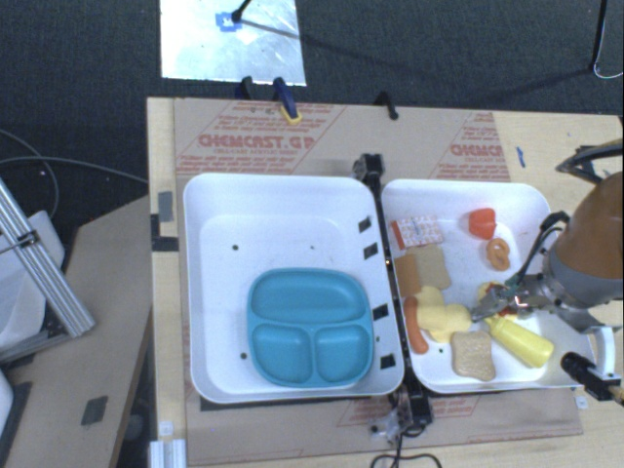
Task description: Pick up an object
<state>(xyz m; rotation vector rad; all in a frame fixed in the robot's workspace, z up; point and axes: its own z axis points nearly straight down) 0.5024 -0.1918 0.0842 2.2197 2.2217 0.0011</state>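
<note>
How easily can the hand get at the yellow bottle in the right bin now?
Probably easily. The hand is low in the right bin, just beside the yellow bottle. Nothing lies on the bottle, though the bread slice is close on its left.

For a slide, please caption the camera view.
Gripper low in the right bin among toy food; blue tray in the left bin.

Blue divided tray (310, 326), white bins (224, 213), yellow bottle (521, 341), orange-red pepper (482, 222)

The arm (597, 247) is showing a broad orange band over grey casing. A black cable (538, 247) is looping beside its wrist.
</note>
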